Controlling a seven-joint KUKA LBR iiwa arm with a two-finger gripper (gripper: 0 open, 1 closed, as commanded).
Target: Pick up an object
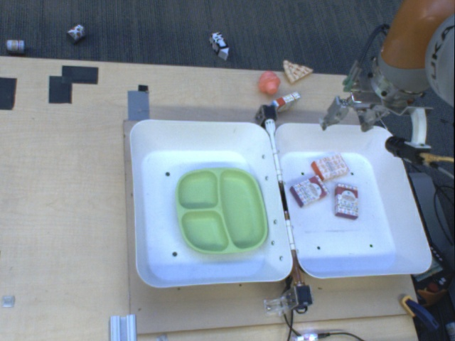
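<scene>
Three small printed packets lie in the right bin (398,254): an orange-and-white one (330,167) toward the back, a dark red one (308,190) to its lower left, and another dark red one (347,200) to the right. My gripper (353,114) hangs over the bin's back rim, behind and a little right of the packets, well apart from them. Its two fingers are spread, with nothing between them. The grey arm with its orange band (419,13) comes in from the upper right.
The left bin (153,190) holds a green divided plate (220,210). Behind the bins on the bench lie a red ball (269,82), a pizza-slice toy (297,71) and a small tube (288,101). Cables run along the right edge (419,155).
</scene>
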